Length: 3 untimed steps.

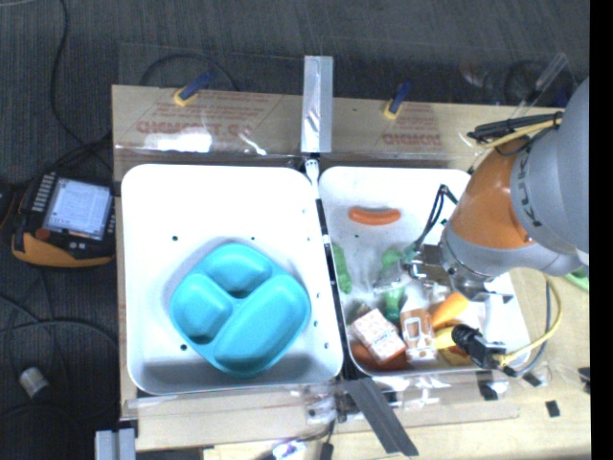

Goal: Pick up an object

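Arm reaching into the right bin [330,214], pick not done yet.
Gripper [418,332] is sitting low among the toy-food pile [383,338] at the bin's front; can't tell its state, nothing is lifting clear.

Dark grey carpet [144,17] all round a wooden bench [565,391]. Black cables [57,27] trailing across the floor. At left, a small screened device [72,214] in an orange case.
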Motion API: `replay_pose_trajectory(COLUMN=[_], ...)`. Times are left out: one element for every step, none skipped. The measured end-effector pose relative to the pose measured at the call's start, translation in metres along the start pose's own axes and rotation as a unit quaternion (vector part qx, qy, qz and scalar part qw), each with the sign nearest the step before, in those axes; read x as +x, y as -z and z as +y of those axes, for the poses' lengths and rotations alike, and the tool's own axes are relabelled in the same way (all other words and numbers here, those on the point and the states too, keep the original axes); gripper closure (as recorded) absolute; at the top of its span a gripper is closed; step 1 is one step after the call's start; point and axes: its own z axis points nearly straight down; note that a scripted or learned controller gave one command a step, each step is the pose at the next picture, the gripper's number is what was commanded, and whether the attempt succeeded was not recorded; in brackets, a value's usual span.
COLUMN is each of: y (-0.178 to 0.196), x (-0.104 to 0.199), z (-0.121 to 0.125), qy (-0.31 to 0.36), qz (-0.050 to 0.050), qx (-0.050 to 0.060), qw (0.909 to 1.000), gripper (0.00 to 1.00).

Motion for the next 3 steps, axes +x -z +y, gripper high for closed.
replay_pose_trajectory(y=[0.006,0.108,0.179], x=[0.001,0.011,-0.022], z=[0.0,0.02,-0.002], qy=[-0.003,0.046,0.083], qz=[0.001,-0.001,-0.001], qx=[0.003,-0.001,-0.002], qw=[1.0,0.9989,0.9966], gripper=[1.0,1.0,1.0])
